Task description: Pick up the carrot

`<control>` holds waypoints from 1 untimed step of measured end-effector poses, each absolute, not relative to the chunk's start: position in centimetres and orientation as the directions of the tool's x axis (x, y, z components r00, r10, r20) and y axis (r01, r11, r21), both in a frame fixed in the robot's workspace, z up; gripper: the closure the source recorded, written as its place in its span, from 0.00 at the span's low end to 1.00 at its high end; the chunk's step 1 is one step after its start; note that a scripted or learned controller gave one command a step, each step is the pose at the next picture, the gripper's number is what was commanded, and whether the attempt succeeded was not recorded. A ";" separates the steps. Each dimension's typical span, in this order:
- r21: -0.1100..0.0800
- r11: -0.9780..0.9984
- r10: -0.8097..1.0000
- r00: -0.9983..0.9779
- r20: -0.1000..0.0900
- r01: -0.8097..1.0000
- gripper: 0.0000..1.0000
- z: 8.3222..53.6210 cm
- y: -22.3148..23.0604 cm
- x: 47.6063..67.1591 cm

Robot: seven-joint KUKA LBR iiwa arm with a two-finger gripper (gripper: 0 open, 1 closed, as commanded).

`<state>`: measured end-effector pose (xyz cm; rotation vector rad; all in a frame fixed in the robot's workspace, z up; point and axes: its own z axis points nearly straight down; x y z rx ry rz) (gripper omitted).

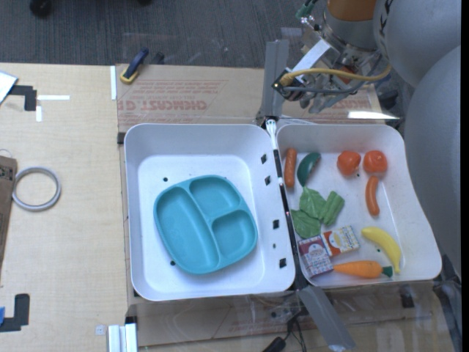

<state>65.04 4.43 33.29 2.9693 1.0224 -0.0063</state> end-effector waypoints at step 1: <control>-0.001 -0.736 0.677 0.736 -0.004 0.677 1.00 20.1 14.1 62.4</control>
